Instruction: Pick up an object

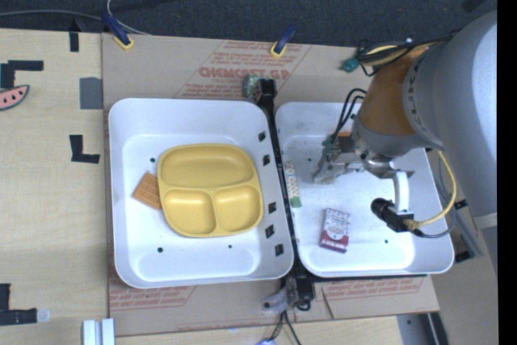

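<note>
A small red box point(334, 229) lies flat near the front of the right bin point(428, 258). My gripper point(329, 166) reaches down into the middle of that bin from the right, above and a little left of the box, close to the bin floor. A thin patterned packet point(291, 184) lies along the right bin's left wall, just left of the gripper. In the left bin point(129, 254) sits a yellow divided plate point(211, 188), with a tan woven square point(147, 191) tucked under its left edge.
The grey arm with its orange band point(396, 105) covers the right bin's far right side. A black divider point(275, 174) runs between the bins. Cables and yellow clips point(283, 44) lie on the cardboard behind them.
</note>
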